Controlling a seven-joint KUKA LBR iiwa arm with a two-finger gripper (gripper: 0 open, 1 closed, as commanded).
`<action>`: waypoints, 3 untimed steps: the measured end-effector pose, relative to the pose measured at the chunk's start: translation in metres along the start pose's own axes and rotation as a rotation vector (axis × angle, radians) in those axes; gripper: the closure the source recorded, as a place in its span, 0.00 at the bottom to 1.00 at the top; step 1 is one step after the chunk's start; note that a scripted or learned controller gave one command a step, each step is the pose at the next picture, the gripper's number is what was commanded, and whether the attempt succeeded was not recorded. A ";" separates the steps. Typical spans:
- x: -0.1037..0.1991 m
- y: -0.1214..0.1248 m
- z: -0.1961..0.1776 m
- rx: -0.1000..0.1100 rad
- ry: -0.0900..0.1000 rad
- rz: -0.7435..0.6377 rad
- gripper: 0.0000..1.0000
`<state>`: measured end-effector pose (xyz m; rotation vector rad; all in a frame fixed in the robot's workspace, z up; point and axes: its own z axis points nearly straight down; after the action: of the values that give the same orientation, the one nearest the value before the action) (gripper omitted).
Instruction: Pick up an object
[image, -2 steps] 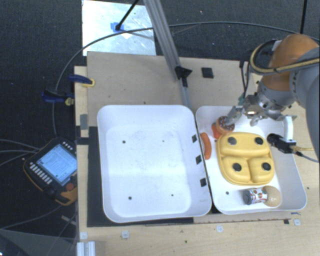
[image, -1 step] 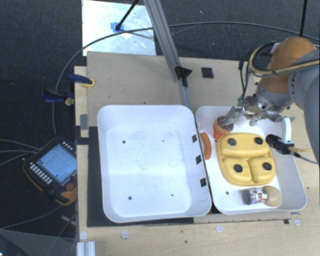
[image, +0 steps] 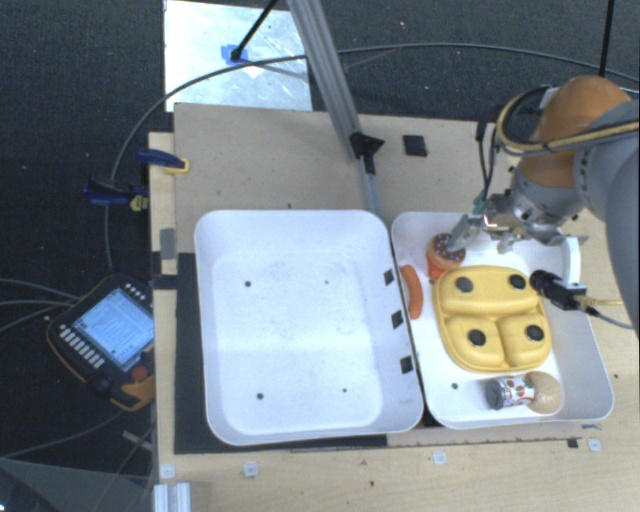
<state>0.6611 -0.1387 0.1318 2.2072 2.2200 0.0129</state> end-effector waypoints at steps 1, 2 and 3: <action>0.001 0.003 -0.013 -0.009 0.003 -0.002 1.00; -0.004 0.001 -0.060 0.007 0.001 0.001 1.00; -0.006 -0.006 -0.112 0.007 0.001 0.003 1.00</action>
<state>0.6533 -0.1447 0.2438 2.2145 2.2204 0.0063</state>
